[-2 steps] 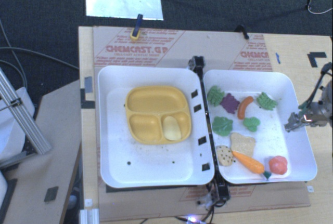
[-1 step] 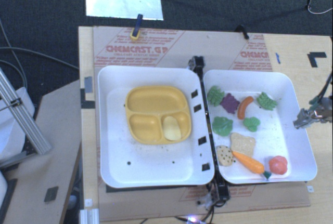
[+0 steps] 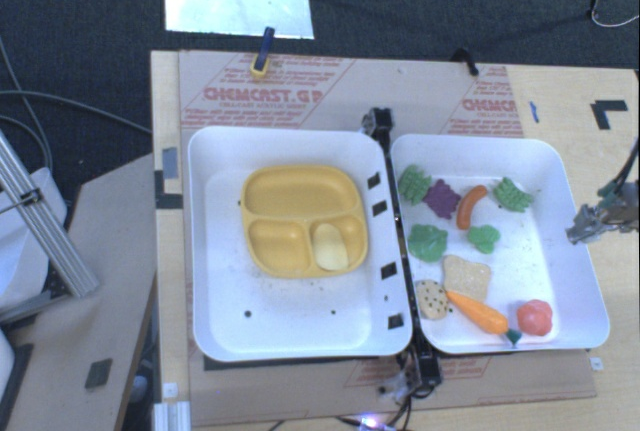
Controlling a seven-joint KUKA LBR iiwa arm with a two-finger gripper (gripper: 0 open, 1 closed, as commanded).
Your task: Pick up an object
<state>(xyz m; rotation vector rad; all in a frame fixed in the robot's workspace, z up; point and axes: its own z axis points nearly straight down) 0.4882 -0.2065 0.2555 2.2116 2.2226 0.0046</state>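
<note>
The carrot (image 3: 477, 312) is judged light, stiff and slick, best taken across its middle. The gripper (image 3: 588, 225) state cannot be told.

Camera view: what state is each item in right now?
Pincer: at right bin's right rim, holding nothing visible.
Yellow tray: flat in left bin.
Pale food piece: in tray's lower right compartment.
Carrot: lying flat.
Tomato: resting untouched.
</note>
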